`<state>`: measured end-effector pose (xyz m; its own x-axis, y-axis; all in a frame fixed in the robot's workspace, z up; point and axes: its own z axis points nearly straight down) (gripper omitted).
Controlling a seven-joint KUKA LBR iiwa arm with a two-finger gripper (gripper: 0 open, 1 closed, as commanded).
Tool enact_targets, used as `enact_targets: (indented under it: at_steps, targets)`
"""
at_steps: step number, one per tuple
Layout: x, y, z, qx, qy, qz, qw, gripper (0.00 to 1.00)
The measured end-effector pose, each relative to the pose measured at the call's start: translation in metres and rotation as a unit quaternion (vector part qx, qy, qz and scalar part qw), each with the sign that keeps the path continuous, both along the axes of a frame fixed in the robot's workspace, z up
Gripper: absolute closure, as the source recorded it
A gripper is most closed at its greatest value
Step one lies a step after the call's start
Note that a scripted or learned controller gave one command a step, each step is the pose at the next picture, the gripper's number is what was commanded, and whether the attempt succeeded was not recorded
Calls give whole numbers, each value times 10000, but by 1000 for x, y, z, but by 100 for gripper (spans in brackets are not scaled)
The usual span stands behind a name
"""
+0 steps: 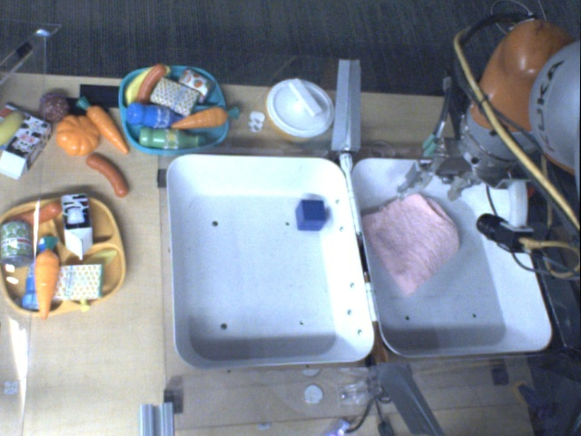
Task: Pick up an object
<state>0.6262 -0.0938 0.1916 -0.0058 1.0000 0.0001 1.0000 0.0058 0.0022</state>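
A small blue cube (pixel 311 213) lies in the left white bin (pixel 227 334), near its upper right corner. A pink cloth (pixel 413 238) lies crumpled in the right white bin (pixel 472 330), towards its upper left. My gripper (pixel 434 176) hangs over the back of the right bin, just above the cloth's upper edge. Its fingers are spread apart, with nothing between them. The grey arm with its orange band (pixel 517 57) reaches in from the upper right.
A blue bowl of toy food (pixel 172 107), a white lidded cup (pixel 300 109) and a yellow plate of toys (pixel 59 257) stand outside the bins on the wooden bench. Cables (pixel 526 234) hang along the right bin's right side.
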Motion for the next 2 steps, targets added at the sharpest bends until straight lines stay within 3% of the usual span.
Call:
enact_targets:
  at_steps: [1, 2]
  targets:
    - [44, -4, 18, -12, -23, 1307, 9914, 0]
    - [27, -27, -95, -13, -28, 1848, 9828, 0]
